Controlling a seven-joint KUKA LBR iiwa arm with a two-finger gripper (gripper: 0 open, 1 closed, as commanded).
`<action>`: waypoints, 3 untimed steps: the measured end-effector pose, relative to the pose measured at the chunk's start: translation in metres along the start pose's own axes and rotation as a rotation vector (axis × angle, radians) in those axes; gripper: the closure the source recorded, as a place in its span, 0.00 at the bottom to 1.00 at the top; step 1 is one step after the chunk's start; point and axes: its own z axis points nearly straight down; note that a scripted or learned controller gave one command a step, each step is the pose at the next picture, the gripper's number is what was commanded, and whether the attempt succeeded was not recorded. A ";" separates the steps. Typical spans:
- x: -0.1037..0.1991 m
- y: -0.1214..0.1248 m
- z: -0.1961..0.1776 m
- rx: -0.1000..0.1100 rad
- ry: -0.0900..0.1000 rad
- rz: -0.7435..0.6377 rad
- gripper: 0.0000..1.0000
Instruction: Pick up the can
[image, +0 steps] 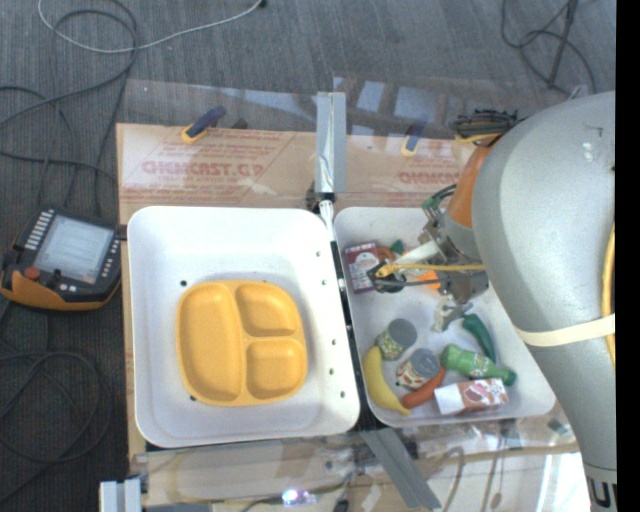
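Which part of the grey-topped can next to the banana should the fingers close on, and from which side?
Probably come straight down on the can, closing across its round wall just under the grey lid. It looks upright, lid facing the camera. The banana crowds its left side and a second can its lower right, so the other sides look freer.

Dark grey carpet (250, 60) covers the floor, with thin cables (90, 35) looping across it. A brown board (230, 165) forms the tabletop, with a clear plastic sheet over its far edge. An orange-rimmed handheld screen (62, 258) lies on the carpet at the left.
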 end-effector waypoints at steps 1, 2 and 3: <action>0.037 0.070 -0.035 -0.002 0.002 0.040 0.00; 0.065 0.021 -0.120 -0.001 0.003 0.090 0.00; 0.025 0.004 0.016 0.000 0.003 0.132 0.00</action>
